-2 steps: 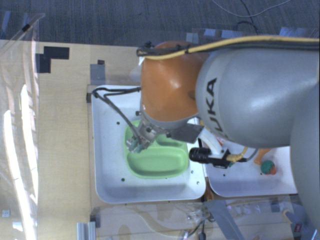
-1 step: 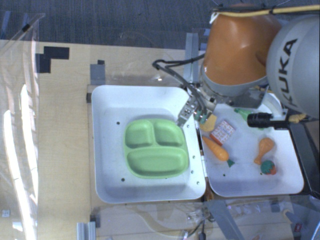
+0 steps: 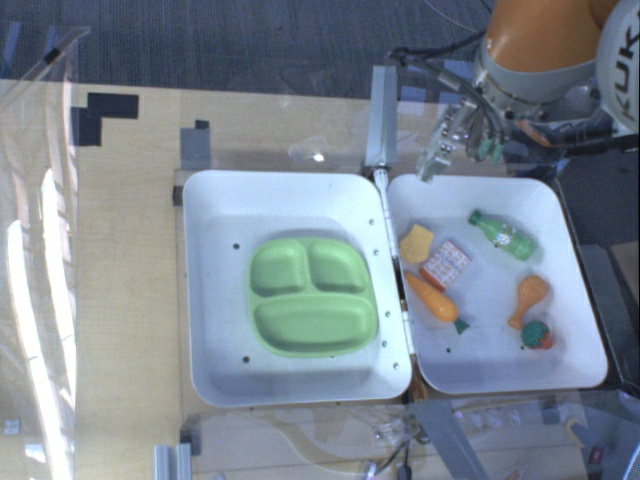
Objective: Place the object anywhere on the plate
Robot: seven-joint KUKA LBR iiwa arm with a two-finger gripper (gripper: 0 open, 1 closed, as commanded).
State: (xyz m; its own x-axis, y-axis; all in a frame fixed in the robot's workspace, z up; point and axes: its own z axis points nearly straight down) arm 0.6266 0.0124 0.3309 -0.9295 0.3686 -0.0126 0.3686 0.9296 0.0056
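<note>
A green divided plate lies in the middle of the left bin. The right bin holds a yellow wedge, a red and white box, an orange carrot, a green bottle, a drumstick and a small red and green fruit. My gripper hangs above the far edge of the right bin, beyond the wedge and the bottle. It is open, with nothing between its fingers.
A raised divider separates the two bins. A grey post stands behind it, just left of the gripper. Cables trail from the arm at the upper right. Bare wooden bench lies to the left.
</note>
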